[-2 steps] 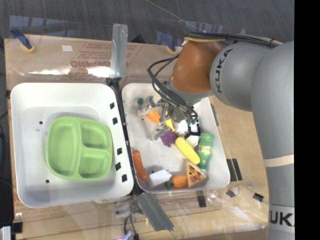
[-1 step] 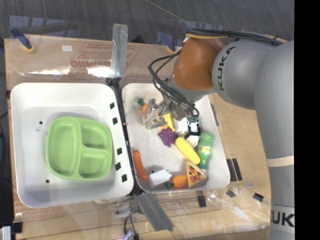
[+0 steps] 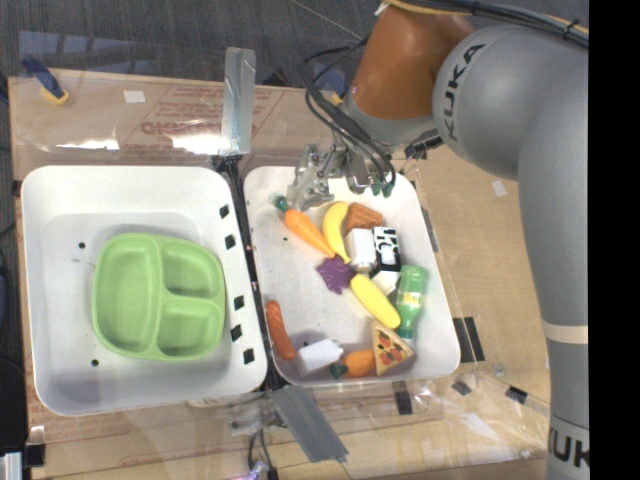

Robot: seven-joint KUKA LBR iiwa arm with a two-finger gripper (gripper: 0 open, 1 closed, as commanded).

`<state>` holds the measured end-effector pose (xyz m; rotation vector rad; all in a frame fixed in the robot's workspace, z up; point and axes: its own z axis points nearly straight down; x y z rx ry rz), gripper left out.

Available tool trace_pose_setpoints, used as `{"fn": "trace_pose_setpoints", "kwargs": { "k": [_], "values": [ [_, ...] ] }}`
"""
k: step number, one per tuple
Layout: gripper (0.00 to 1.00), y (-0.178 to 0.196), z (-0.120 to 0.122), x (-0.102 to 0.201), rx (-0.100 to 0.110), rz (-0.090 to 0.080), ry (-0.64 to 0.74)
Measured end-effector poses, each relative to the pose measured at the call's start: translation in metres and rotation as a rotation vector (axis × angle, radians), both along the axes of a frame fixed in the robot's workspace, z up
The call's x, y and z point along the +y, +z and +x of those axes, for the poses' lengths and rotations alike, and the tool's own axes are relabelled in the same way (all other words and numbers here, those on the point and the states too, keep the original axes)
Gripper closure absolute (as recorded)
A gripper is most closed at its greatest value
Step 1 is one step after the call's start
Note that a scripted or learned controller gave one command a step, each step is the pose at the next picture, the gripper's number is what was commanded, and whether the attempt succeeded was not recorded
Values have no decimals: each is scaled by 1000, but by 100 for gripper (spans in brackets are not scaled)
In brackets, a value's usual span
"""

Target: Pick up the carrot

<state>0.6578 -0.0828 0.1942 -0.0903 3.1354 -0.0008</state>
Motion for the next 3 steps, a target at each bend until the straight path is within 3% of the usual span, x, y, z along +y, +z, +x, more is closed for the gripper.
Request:
{"fn": "trace_pose_setpoints", "kwargs": {
  "k": [1, 2, 3],
  "values": [
    [100, 129, 0, -45, -6, -3, -4],
    [100, 143, -1, -122, 0, -4, 338],
    [100, 242, -16, -126, -1, -5, 637]
  ]
}}
